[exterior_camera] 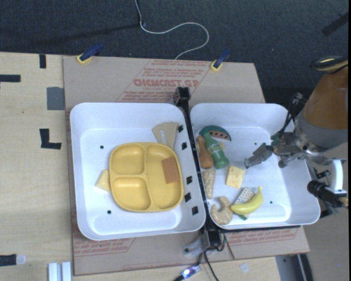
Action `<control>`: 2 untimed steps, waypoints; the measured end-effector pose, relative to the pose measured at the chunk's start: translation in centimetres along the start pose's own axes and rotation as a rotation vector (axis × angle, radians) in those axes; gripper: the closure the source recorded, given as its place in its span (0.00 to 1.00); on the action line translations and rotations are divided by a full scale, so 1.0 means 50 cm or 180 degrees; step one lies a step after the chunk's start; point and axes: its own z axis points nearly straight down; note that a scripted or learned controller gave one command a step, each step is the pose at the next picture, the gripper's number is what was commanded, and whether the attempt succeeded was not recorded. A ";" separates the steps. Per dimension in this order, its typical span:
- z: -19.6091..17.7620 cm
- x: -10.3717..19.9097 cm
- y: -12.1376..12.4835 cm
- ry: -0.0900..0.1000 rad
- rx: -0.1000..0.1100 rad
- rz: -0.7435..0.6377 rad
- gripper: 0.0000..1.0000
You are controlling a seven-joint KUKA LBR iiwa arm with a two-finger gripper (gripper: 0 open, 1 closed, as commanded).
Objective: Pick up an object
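the nearest candidate for the pick is the small pale yellow cheese-like wedge (235, 176), lying flat on the floor of the right shallow white bin (281, 113), just below and left of the tool (258, 156). beside it sit a green plastic bottle-shaped toy (217, 153), a watermelon slice toy (215, 133), a yellow plastic banana (248, 202) and a tan pretzel-like piece (221, 211) near the bin's front wall. the tool hangs low over bare bin floor, carrying nothing; whether its tips are apart or together i cannot tell from this angle. the left white bin (82, 122) holds a yellow divided plastic tray (145, 176) with a brown rectangular slab (171, 170) on it. risks, as i judge them: the wedge is thin and flat, so the tips could skid over it or push it against the bottle; the crowded left side could lead to a two-object nudge; a descent where the tool hangs would close on nothing
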 end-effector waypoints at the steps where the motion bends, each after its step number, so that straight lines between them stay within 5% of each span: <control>1: 0.094 0.016 -0.010 0.0001 0.0014 -0.0002 0.00; 2: 0.201 0.018 -0.011 -0.0001 0.0007 -0.0003 0.00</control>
